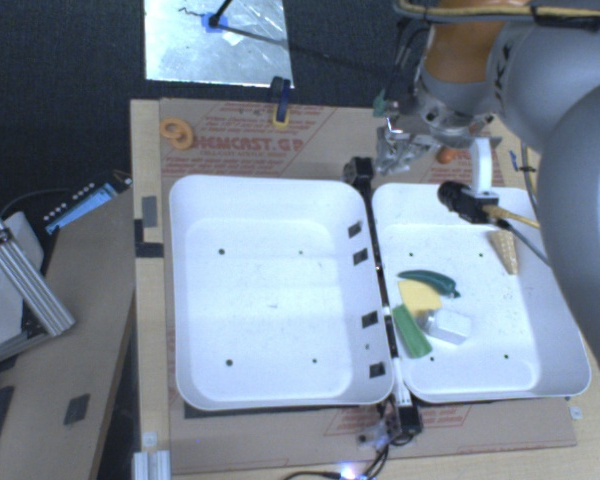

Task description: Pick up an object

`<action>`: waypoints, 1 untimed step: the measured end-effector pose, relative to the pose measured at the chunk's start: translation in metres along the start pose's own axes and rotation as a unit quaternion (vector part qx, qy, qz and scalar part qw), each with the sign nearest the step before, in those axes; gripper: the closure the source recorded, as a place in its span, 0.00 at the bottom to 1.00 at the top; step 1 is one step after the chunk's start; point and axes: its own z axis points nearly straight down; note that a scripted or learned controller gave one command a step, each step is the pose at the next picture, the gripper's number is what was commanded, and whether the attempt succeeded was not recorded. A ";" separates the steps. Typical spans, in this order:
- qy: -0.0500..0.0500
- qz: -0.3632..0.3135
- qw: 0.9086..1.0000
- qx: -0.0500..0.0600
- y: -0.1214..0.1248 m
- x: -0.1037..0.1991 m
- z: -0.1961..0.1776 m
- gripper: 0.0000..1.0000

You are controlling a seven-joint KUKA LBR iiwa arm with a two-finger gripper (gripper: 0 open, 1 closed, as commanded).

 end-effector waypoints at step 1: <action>-0.001 0.005 1.000 0.006 -0.023 -0.038 0.011 1.00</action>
